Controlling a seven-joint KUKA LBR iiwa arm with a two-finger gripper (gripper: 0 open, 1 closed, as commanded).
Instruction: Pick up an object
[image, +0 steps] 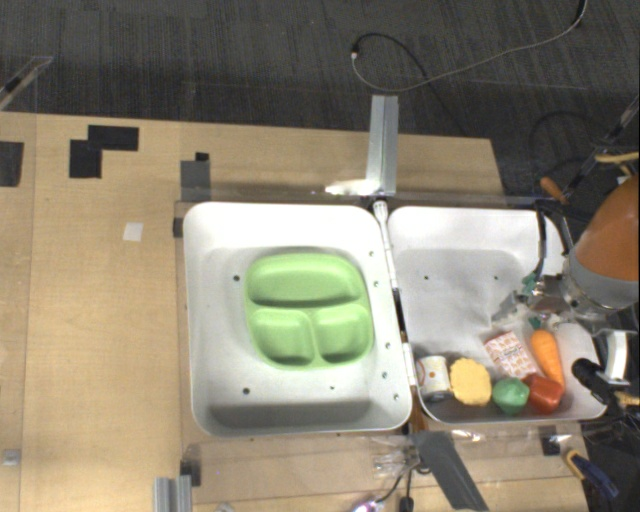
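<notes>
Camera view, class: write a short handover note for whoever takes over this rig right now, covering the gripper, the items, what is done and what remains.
Gripper: low in the right bin, beside the carrot; finger state unclear.
Items: along the right bin's near edge lie a small can, yellow piece, green piece, red piece, patterned packet.
Left bin: green divided tray.
Done: nothing visibly lifted.
Left: grasp and raise one item.

Both white bins (215, 240) look like smooth, faintly glossy plastic. The green tray (305, 310) is matt plastic. The bench (90, 330) shows pale wood grain, and a brushed metal post (384, 145) stands upper centre.
</notes>
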